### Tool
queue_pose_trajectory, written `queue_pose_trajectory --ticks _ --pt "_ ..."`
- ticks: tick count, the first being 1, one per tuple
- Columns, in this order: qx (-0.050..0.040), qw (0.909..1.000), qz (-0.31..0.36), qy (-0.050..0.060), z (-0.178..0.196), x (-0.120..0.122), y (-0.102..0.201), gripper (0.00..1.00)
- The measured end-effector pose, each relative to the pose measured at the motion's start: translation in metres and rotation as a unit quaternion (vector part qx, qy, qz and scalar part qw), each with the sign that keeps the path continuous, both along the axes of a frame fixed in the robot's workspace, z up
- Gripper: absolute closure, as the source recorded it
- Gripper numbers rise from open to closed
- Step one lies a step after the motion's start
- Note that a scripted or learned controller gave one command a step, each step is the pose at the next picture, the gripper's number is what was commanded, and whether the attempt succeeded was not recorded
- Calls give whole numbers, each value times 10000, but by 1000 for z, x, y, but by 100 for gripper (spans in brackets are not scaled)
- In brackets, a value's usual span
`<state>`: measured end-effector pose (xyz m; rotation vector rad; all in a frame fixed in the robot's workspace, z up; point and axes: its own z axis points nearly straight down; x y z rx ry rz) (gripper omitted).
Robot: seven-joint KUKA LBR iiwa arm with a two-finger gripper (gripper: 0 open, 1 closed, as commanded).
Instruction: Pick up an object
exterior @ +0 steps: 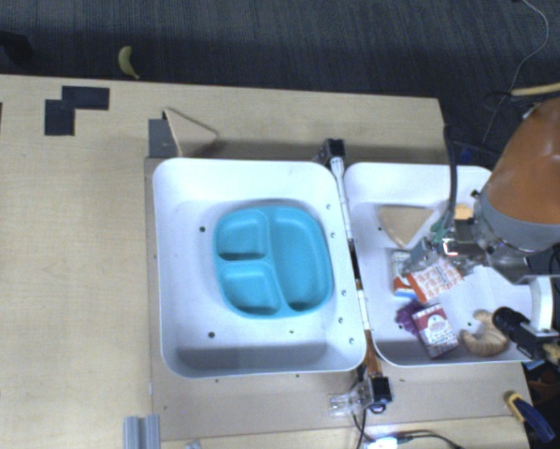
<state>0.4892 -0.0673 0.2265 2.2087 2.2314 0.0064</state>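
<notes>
My gripper [444,244] hangs low over the right bin [373,183], under the grey wrist and orange band of the arm. Directly below and in front of it lies a red and white packet [437,277], tilted, with a small blue item [406,294] at its left edge. A maroon carton [434,328] lies nearer the bin's front wall. A brown and tan lump [485,340] rests to the right of the carton. A tan wedge [403,223] sits at the back of the bin, left of the gripper. The arm hides the bin's right side.
The left bin [181,183] holds a blue divided plate [272,258]. A black and white bar [340,190] runs along the seam between the bins. Cables and a clip [368,398] lie at the bench's front edge.
</notes>
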Motion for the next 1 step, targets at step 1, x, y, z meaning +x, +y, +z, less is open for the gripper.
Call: queue_pose_trajectory --ticks 1 --pt "3 10000 29 -16 11 1 1 100"
